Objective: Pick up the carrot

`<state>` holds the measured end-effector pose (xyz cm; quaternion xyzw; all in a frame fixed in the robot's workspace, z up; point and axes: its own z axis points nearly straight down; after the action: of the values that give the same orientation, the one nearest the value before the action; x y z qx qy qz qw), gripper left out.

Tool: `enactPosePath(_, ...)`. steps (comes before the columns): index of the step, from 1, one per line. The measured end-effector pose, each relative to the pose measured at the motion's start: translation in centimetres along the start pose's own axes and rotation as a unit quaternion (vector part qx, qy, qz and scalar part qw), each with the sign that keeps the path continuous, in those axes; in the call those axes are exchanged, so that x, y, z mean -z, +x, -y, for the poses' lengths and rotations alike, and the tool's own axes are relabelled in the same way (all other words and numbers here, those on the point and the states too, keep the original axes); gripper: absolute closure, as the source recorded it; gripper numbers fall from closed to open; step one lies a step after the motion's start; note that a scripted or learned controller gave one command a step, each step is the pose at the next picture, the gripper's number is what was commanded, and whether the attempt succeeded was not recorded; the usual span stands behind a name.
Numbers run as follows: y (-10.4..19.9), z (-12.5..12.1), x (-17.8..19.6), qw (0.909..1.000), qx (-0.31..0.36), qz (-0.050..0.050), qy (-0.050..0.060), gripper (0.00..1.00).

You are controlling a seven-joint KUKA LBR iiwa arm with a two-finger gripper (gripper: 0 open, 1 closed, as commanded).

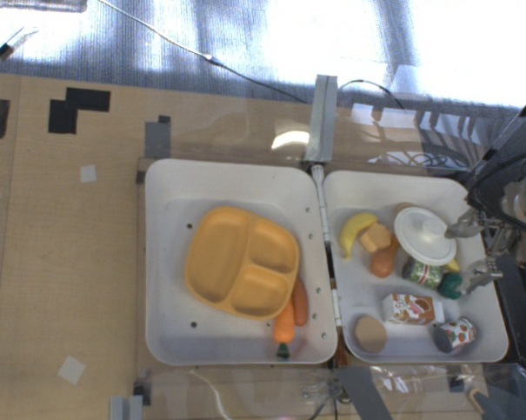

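the carrot [285, 322] lies in the left bin [166, 331], pressed between the yellow divided plate [241, 261] and the bin's near right corner, with a small sausage [300, 303] touching its upper end. that is where we expect trouble: fingers coming down here could catch the plate's rim or the bin wall, or close on the sausage instead, and the carrot's tapered, smooth body could slip out. the gripper [477, 252] sits at the right edge of the right bin [492, 350], beside the white lid [425, 236] and a green item [449, 286]. its fingers look spread apart and grasp nothing. the carrot is well apart from them, across the divider and the whole right bin.
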<state>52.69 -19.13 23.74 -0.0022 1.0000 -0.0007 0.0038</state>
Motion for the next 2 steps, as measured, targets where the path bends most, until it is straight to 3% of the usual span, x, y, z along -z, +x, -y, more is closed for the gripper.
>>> enactPosePath(1,2.8,-3.0,-9.5,0.9938,-0.112,-0.002,-0.001,0.0)
enactPosePath(2,2.4,-3.1,-8.2,0.9941,-0.109,0.003,0.0,1.0)
